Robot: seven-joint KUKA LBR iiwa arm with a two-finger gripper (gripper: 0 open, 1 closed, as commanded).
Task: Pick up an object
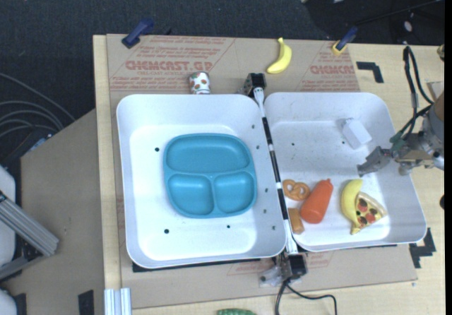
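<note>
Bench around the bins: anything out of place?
Yes. A yellow banana and a small spotted toy lie on the board behind the bins, outside both. A green item pokes in at the front edge, cut off.

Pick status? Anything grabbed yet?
Done: the gripper has reached over the right bin. In hand: nothing visible between its fingers. The banana, pizza slice, orange bottle, pretzel and white block all lie on the bin floor. Left: descend, grasp one, lift.
</note>
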